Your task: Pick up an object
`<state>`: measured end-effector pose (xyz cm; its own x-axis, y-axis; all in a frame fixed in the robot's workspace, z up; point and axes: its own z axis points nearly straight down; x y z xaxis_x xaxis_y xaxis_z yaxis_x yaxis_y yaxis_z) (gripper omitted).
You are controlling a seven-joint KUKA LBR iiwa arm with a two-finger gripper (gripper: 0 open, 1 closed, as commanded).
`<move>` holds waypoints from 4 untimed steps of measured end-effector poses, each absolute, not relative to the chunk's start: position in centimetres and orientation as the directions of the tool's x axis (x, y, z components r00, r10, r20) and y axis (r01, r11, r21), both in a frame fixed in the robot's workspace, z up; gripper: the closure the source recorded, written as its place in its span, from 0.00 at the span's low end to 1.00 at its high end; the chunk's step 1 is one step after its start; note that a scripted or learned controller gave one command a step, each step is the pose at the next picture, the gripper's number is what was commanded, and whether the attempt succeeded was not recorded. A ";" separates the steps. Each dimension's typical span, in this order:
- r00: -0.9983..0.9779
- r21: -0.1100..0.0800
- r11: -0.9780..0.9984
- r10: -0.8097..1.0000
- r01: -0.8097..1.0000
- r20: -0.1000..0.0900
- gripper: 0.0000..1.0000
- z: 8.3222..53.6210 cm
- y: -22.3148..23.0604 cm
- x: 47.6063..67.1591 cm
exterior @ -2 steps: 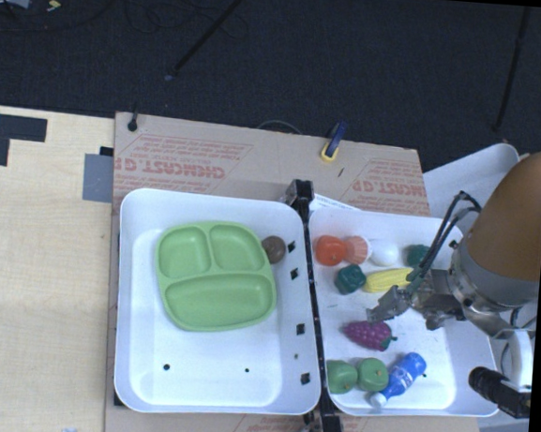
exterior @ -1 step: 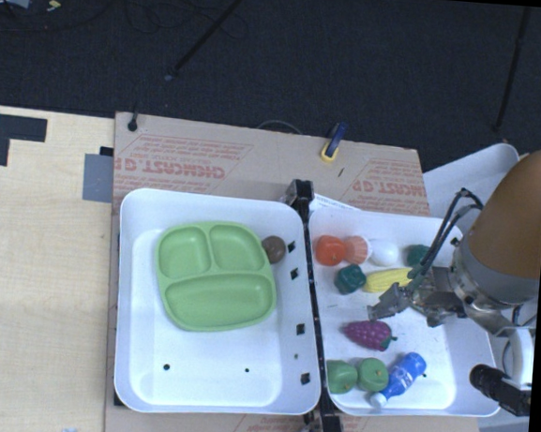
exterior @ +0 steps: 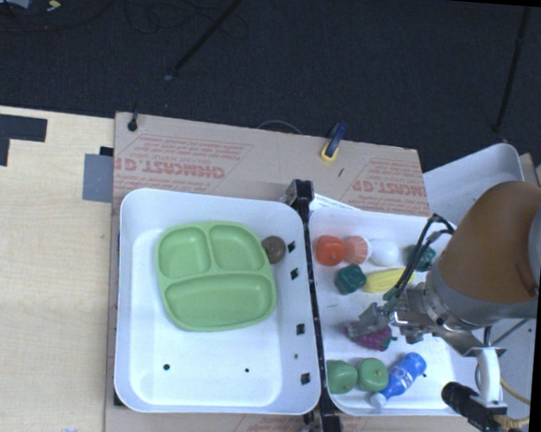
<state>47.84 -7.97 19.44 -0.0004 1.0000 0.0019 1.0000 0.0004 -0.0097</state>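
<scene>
Blue bottle: nearest item in the right bin, lying tilted, white cap toward the front rim.
Green apples: two round green fruits side by side, just left of the bottle, near the front wall.
Purple object: dark purple piece, possibly grapes, mid-bin; the gripper tips sit at or on it.
Gripper: low over the right bin, reached in from the right. Whether the fingers are spread or clamped cannot be told; contact with the purple object unconfirmed.
Arm: grey body with orange band, covering the bin's right part.
Yellow item: elongated, beside a dark green item, behind the gripper.
Orange-red item: toward the far wall, next to a pale pink-white piece.
Left bin: holds a green divided plate, three compartments.
Brown ball: just beside the plate's far right corner, near the divider.
</scene>
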 end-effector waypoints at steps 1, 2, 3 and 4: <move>0.000 -0.009 0.000 1.000 1.000 0.002 0.00 14.8 -8.2 47.1; 0.002 -0.001 -0.002 1.000 1.000 -0.003 0.00 8.6 -8.1 47.4; 0.005 -0.003 -0.005 1.000 1.000 0.001 0.00 8.7 -8.2 47.3; 0.013 -0.002 -0.013 1.000 1.000 0.001 1.00 9.8 -8.3 47.3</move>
